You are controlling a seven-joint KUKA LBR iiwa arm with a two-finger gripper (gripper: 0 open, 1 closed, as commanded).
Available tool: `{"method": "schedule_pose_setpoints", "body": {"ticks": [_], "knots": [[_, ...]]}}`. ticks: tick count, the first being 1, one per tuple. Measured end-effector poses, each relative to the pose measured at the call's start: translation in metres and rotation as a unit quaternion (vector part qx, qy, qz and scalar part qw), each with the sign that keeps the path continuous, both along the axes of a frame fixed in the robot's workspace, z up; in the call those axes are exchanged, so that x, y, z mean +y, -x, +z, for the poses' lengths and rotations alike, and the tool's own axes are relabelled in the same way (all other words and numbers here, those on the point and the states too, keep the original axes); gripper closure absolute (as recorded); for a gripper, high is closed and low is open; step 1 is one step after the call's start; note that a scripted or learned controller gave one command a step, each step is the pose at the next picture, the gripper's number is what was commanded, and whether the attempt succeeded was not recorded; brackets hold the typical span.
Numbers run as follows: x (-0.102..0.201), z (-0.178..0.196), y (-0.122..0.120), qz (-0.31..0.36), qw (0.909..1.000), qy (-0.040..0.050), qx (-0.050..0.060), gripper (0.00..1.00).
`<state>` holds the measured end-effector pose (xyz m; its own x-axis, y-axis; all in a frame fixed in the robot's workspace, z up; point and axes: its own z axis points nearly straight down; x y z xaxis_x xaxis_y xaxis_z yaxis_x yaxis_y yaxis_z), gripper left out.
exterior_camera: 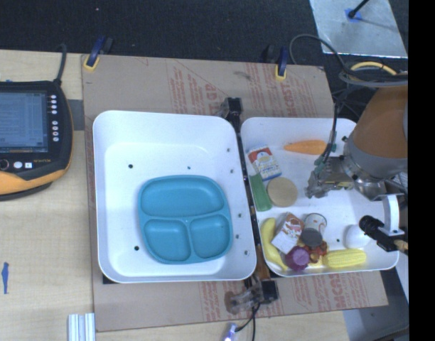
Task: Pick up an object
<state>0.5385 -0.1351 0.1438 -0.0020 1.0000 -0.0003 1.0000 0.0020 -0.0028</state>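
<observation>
Objects for picking were all piled in the right bin, mostly jammed along its near edge: a banana by the left wall, a corn cob near the front right corner, a purple thing and a small can between them, all pretty much touching. Further back sat a tan round disc, a green stick-like item tight against the divider wall, a small red-and-white packet and a carrot near the far edge. The middle-right floor of that bin was the most open spot. The gripper hung over there, just right of the disc; honestly couldn't tell how its fingers stood, too dark and blurry. The left bin only carried a blue divided tray, loads of room around it. A pendant sat off left, cut by the frame.
</observation>
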Motion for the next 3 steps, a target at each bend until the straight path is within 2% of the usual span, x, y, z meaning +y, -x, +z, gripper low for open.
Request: {"method": "schedule_pose_setpoints", "body": {"ticks": [1, 2, 3], "knots": [[0.0, 0.0, 0.0, 0.0, 1.0, -0.0002, 0.0, 0.0], [0.041, -0.041, 0.006, 0.002, 1.0, 0.0, 0.001, 0.0], [0.027, -0.051, 0.059, 0.002, 1.0, 0.0012, -0.005, 0.0]]}}
